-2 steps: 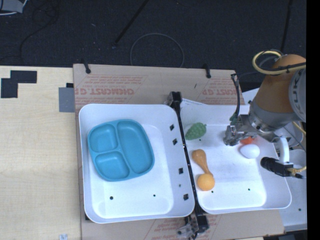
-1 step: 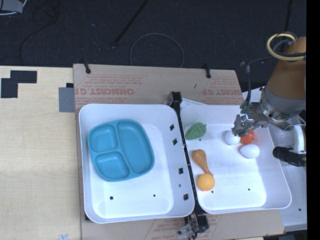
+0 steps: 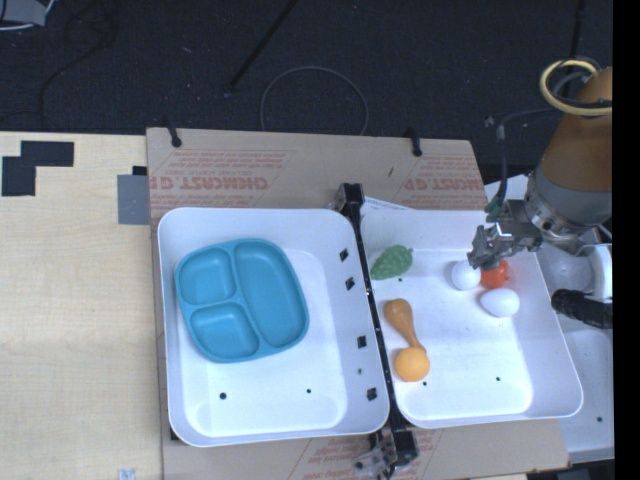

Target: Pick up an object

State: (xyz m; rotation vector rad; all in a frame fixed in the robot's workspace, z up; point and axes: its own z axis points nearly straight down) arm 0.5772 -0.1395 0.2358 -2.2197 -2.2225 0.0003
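- Two shallow white bins side by side on a cardboard sheet (image 3: 300,173), itself on a pale wooden bench (image 3: 70,318).
- Left bin (image 3: 260,408): holds a blue plate (image 3: 241,299) with three compartments, rounded corners, lying flat towards the bin's left half.
- Right bin (image 3: 480,388): holds all the small loose things.
- Green leaf (image 3: 392,261): ribbed, flat, near the divider at the bin's upper left.
- Orange gourd (image 3: 405,340): slim tan neck pointing up-left, round bright orange bulb at the lower end, lying on its side below the leaf.
- White ball (image 3: 464,276): small, round, glossy, just left of the gripper.
- Red piece (image 3: 496,274): small, orange-red, rounded, largely covered by the gripper above it; touching or nearly touching the white egg below.
- White egg (image 3: 500,302): smooth, oval, lying just under the red piece, near the bin's right wall.
- Gripper (image 3: 489,250): dark metal, reaching in from the right over the upper right part of the right bin, directly above the red piece and beside the white ball.
- Cannot tell whether spread or pressed together: seen from above, blurred against the red piece.
- Arm (image 3: 578,158): grey and orange body at the right edge, with a yellow cable loop (image 3: 562,80) at the top.
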